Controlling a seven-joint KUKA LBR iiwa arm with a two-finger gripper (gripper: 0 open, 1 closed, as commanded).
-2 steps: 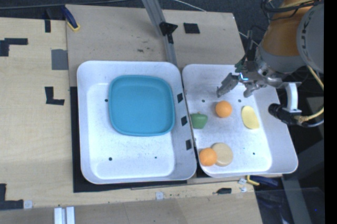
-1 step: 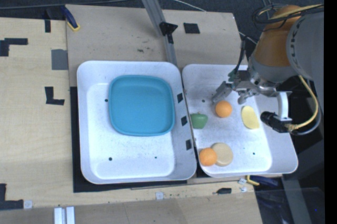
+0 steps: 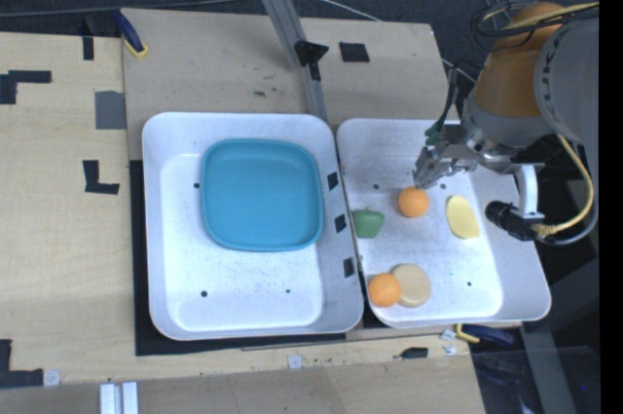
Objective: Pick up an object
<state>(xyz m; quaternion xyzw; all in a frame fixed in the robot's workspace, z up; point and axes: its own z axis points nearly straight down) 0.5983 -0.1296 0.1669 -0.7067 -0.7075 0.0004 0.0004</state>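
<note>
None of the pick is done yet: your claw (image 3: 429,170), its grip state impossible to tell, hangs just above the orange ball (image 3: 413,203) in the right bin (image 3: 516,300), nothing visibly held.

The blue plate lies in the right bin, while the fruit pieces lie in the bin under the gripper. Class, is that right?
Not quite. The blue plate lies in the left bin, as the camera view shows. The fruit pieces do lie in the right bin, under the gripper.
</note>
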